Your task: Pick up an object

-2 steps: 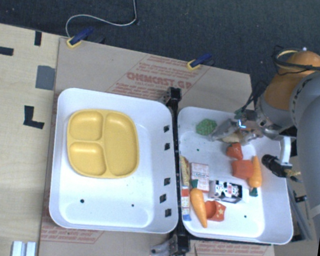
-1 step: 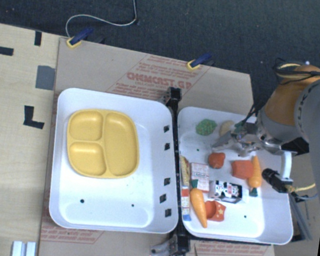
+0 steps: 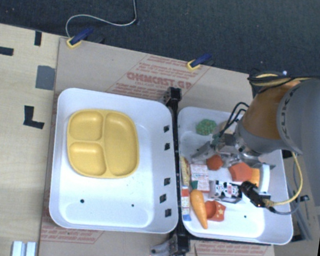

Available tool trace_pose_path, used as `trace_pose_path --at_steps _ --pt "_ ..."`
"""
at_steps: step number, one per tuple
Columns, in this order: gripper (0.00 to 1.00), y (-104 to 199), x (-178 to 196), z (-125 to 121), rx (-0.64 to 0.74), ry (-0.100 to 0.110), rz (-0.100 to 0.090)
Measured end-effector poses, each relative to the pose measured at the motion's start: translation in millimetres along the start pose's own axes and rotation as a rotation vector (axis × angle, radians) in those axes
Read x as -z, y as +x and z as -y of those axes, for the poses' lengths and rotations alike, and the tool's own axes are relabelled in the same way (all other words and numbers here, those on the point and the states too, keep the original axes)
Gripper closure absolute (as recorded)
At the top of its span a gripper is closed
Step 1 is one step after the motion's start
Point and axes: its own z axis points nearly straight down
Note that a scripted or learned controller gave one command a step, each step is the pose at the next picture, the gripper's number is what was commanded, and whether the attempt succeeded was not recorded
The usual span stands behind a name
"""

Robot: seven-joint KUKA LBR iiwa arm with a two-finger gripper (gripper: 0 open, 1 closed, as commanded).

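The right bin [image 3: 275, 231] holds several small items: a green bumpy piece [image 3: 207, 126] at the back, a red-orange piece [image 3: 214, 161], an orange piece [image 3: 240, 172], a carrot [image 3: 199, 207], a red piece [image 3: 217, 210] and small printed boxes [image 3: 200, 175]. My gripper [image 3: 223, 149] reaches down into this bin just above the red-orange piece, with the grey arm and its orange band [image 3: 263, 113] behind it. The fingers sit among the items and their gap is hard to make out.
The left bin [image 3: 66, 200] carries a yellow divided plate [image 3: 103, 143]. A black clip strip [image 3: 170, 156] runs between the bins. A cable [image 3: 293, 195] loops over the right bin's right edge. Cardboard lies under both bins.
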Motion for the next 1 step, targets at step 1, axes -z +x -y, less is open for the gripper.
trace_pose_path --at_steps 1 --pt "1.00 -1.2 10.2 -0.6 0.000 -0.003 0.003"
